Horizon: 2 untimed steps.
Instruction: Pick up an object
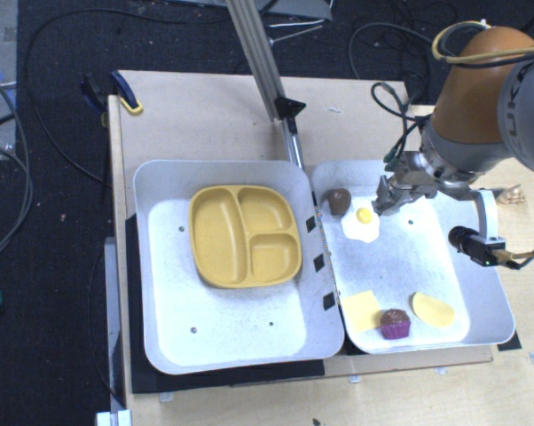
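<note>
The fried egg toy [362,224], white with a yellow yolk, lies flat in the upper left part of the right bin [427,260], and my fingers [387,201] hang just beside it at its two o'clock, low over the bin floor. Nothing sits between them; whether they stand wide or narrow I cannot tell, for the wrist hides the gap. A small brown ball [339,201] rests near the egg at its ten o'clock, close to the bin's inner wall. Well apart from the egg, along the bin's near edge, lie three more things in a row: a pale yellow square slice [360,310] at seven o'clock, a purple cup-shaped piece [395,323] touching or just beside it, and a yellow oval piece [433,310] at five o'clock. My arm [484,91] reaches in from three o'clock, its orange band above the wrist. In the left bin [160,264] a yellow divided plate [245,235] lies flat near the middle. Both bins sit side by side on the tabletop [196,118].
</note>
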Each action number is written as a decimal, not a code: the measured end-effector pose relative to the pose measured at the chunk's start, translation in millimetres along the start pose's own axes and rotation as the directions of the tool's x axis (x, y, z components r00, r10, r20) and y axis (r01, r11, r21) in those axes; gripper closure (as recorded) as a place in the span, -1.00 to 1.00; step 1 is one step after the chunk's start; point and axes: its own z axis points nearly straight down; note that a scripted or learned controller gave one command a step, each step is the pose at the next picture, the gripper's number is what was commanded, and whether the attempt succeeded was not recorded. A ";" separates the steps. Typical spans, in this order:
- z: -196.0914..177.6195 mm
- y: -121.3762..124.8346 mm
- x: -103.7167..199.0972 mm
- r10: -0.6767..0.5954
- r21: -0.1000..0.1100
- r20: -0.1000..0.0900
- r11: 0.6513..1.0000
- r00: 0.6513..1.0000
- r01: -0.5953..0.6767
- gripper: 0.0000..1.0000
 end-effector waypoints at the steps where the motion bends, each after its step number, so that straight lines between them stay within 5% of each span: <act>1: -6.8 -18.3 50.0 0.000 0.000 -0.001 1.000 1.000 0.000 1.00; 2: -1.9 -19.9 108.9 -0.001 -0.001 0.000 1.000 1.000 0.001 1.00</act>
